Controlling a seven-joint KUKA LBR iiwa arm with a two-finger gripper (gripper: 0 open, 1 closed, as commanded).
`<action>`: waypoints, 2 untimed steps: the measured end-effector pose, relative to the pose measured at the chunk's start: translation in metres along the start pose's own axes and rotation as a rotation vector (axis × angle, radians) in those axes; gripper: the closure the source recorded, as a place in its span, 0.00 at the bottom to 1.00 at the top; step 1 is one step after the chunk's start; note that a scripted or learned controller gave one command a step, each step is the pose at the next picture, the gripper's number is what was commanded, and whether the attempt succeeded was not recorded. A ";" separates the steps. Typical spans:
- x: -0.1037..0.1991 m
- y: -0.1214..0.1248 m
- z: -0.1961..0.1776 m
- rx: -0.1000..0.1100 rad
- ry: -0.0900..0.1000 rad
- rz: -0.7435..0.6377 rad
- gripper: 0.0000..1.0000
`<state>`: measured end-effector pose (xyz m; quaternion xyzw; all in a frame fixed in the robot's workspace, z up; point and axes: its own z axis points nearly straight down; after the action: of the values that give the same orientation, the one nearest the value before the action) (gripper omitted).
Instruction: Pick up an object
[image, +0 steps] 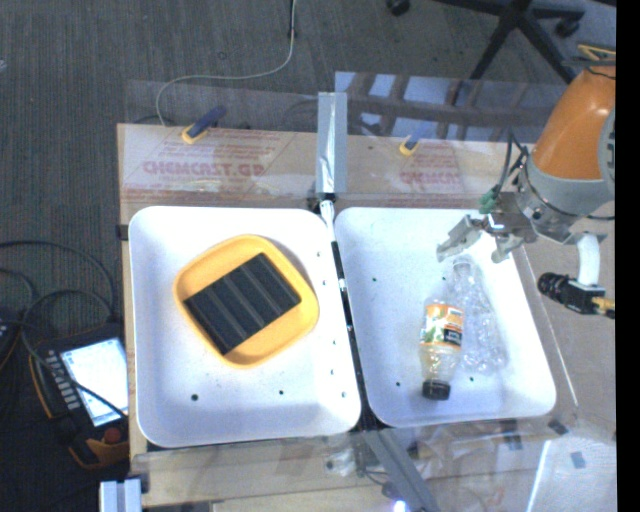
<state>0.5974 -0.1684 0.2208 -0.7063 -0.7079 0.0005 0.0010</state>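
- A clear plastic bottle (441, 345) with an orange label and dark cap lies in the right bin (400, 400), crumpled clear plastic (480, 320) touching it.
- The left bin (160, 400) holds a yellow dish (248, 300) with a black ribbed insert.
- The end effector (483, 238) hovers above the plastic, fingers spread, holding nothing.
- Faded red lettering on the table (250, 170) beyond is unreadable.

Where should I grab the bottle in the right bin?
Probably across the labelled middle of the bottle, coming straight down. It lies flat, cap toward the bin's near edge, so its long sides are exposed. Keep off the crumpled clear plastic touching its right side. The gripper hovers just beyond it.
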 end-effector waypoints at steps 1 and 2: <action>0.025 -0.034 0.127 -0.003 0.000 0.011 0.00; -0.002 -0.021 0.128 -0.006 0.000 0.245 0.00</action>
<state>0.5759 -0.1706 0.0927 -0.7876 -0.6161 -0.0017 -0.0011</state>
